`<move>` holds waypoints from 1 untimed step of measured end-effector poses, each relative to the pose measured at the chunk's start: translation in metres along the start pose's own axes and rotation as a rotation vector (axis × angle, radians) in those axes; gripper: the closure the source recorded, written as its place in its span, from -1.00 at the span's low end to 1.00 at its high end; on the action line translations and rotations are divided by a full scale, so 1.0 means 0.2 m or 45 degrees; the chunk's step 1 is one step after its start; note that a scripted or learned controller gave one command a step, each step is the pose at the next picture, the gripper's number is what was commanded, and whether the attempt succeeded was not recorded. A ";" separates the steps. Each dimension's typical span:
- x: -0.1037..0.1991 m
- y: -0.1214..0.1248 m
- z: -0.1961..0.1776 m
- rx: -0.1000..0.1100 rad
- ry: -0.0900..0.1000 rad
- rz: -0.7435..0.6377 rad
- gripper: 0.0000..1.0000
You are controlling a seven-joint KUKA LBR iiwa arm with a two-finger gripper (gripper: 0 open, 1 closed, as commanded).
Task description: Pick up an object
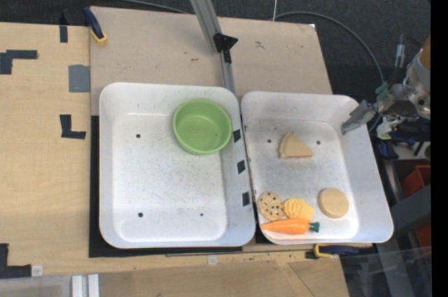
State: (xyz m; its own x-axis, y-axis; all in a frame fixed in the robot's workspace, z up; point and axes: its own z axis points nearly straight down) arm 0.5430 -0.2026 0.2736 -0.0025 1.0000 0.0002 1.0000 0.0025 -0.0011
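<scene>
wedge (pixel 295 147), a pale tan triangular piece, lies flat near the middle of the right bin (pixel 364 169), apart from the cookie (pixel 269 205), cracker (pixel 299 208), carrot (pixel 287 226) and disc (pixel 334 203) toward the front edge. we judge the approach step in hand: the claw (pixel 360 115) sits at the bin's right rim, grasping nothing; whether it is released or clenched we cannot tell. next, we expect a reach leftward and a descent over the wedge. a green bowl (pixel 202 126) occupies the left bin (pixel 126 169).

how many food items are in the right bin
5: tan wedge-shaped piece mid-bin, round beige disc near right, chocolate-chip cookie, yellow ridged cracker and orange carrot along the near edge.
</scene>
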 end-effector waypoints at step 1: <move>0.00 0.00 0.00 0.000 0.000 0.000 -1.00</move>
State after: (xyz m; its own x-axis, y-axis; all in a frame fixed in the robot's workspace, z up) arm 0.5430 -0.2026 0.2737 -0.0025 1.0000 0.0003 1.0000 0.0025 -0.0010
